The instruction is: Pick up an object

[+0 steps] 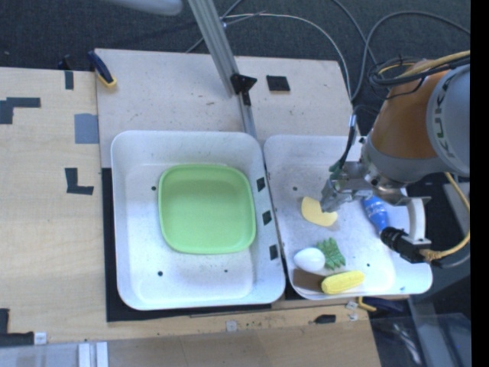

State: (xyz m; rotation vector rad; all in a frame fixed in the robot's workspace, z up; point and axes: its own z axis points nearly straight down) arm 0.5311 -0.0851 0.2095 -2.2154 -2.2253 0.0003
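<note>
Desk (pixel 46 205), near edge: pale wood surface with black tape marks at left.

Right bin (pixel 397 280), near corner: one yellow corn cob (pixel 342 283), lying flat. Just beyond it, one white egg (pixel 309 259), with a green leafy toy vegetable (pixel 331 252) touching its right side.

Right bin, middle: one yellow flat piece, wedge-shaped (pixel 318 212), lying on the bin floor. My pincer (pixel 331 198) is directly over its far right edge; from this angle I cannot tell whether my fingers are spread or closed, nor whether they touch the piece. To the right, one small blue bottle-like item (pixel 375 212), partly under my wrist.

Left bin (pixel 130 167), centre: one light green square plate (pixel 206 209), lying flat.

Far side: my grey arm with its orange band (pixel 409 125) enters from the right; black cables (pixel 306 21) loop across the dark floor; a grey metal pole (pixel 218 40) slants down to the gap between the bins.
</note>
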